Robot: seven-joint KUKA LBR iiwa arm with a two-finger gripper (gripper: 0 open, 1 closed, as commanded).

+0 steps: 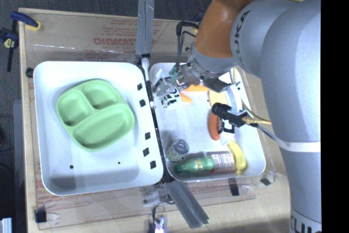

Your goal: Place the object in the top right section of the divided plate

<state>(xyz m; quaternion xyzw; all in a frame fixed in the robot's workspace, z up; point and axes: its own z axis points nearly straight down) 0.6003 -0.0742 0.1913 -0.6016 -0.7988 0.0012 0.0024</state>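
Observation:
The green divided plate [97,113] lies in the left bin [54,172], with two small sections at its far side and one large section in front. My gripper [166,91] is low in the far left corner of the right bin [253,169], close to the wall between the bins. Nothing is clearly seen in it. An orange piece [187,97] lies just to its right, partly under the wrist. A red-orange sausage-shaped thing [213,127], a yellow banana [238,157], a green bottle [200,165] lying on its side and a grey round can [178,147] sit toward the front of the right bin.
The arm's large grey body [283,63] hangs over the right bin's right side and hides part of it. A grey bar [145,27] stands at the back between the bins. The raised wall [151,123] between the bins carries black clips.

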